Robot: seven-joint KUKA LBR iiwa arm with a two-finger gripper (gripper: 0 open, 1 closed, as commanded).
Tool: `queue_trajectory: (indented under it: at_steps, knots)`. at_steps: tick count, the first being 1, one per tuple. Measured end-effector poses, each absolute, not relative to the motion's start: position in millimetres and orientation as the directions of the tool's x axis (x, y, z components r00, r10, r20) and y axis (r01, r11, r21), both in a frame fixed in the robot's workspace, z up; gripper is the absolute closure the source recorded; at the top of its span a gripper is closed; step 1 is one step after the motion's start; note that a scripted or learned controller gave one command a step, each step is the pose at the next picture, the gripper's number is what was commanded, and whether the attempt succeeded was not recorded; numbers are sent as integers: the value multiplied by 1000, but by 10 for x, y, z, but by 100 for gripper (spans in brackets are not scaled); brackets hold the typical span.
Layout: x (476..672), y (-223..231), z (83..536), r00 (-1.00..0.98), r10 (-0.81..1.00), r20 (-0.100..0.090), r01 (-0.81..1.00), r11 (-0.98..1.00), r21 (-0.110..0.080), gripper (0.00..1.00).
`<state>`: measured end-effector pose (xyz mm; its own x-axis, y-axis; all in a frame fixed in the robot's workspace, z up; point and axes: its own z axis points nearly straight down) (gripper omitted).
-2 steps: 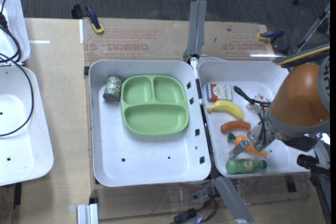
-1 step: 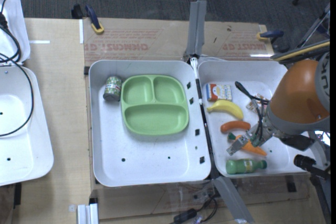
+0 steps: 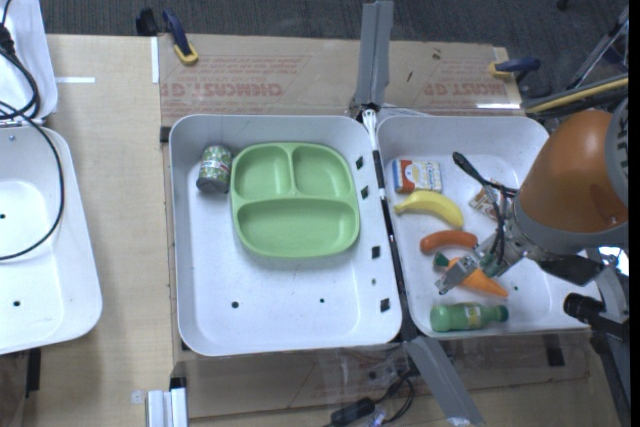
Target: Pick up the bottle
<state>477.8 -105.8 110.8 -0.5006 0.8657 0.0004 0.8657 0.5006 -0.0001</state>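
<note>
Green plastic, the bottle lies on its side near the right bin's front wall, long axis left-right. In the camera view the gripper hangs just behind it beside a carrot (its spread I cannot tell).

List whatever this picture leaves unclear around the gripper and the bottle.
- Gripper, camera view: too small and cluttered to tell its state; it sits low over the carrot.
- Carrot: partly covered by the gripper.
- Bottle: label print too small to read.
- Small carton: print too small to read.
- Right bin: its right side is hidden under the arm.
</note>
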Motion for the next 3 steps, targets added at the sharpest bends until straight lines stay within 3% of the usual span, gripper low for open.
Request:
queue_trajectory:
  at_steps: [1, 2, 3]
  knots:
    - [4784, -863, 1905, -412, 911, 0, 911, 412, -1, 0]
    - [5460, -1147, 4176, -382, 924, -2, 924, 382, -3, 0]
    - [5479, -1149, 4244, -384, 923, -3, 923, 384, -6, 100]
